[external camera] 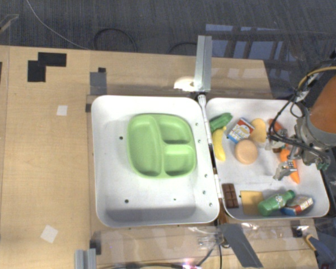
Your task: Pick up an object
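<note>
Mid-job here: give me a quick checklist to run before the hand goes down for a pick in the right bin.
1. Hand over the right bin: ok.
2. Target under the hand: an orange carrot-like item lies there: ok.
3. Finger opening: cannot tell, blurred.
4. Nothing held already: cannot tell.
5. Room around the target: peach-coloured ball and green bottle lie apart from it: ok.
6. Cables near the wrist hang over the bin: not ok, watch for snagging.

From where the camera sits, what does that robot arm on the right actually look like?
The arm is a rounded grey body with a broad orange band above the wrist. Black and yellow cables loop around it. Below sits a small metallic gripper.
</note>
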Controlling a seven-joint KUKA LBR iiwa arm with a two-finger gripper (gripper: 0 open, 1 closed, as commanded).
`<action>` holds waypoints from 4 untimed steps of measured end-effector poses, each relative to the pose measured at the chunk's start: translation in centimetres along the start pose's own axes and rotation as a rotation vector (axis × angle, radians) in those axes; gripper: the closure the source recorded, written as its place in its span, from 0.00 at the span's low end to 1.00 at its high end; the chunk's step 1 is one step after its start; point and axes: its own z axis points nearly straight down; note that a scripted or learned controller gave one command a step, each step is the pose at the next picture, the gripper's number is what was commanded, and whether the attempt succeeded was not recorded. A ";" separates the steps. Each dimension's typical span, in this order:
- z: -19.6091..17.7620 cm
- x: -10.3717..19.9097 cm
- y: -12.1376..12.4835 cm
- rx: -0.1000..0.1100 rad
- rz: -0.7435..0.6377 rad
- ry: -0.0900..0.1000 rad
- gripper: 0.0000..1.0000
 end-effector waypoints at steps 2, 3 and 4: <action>0.0 -1.2 0.0 0.000 -0.054 -0.001 1.00; 0.0 -1.2 0.0 0.000 -0.054 0.000 0.00; 1.5 -0.9 -0.1 -0.004 -0.070 0.016 0.00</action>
